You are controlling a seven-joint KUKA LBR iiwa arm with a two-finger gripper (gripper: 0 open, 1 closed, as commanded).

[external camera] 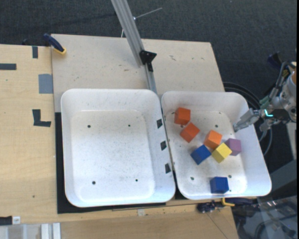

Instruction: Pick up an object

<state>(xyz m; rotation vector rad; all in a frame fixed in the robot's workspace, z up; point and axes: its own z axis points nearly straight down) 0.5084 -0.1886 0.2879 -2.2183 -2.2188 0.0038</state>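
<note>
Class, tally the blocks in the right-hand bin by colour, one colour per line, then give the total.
Orange blocks: 3
Blue blocks: 2
Yellow block: 1
Purple block: 1
Total: 7

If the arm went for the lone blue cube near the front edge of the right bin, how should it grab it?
Probably straight down from above, fingers closing on two opposite flat sides of the blue cube. It sits apart from the other blocks, so there is room around it; only the right bin's front wall is close.
</note>
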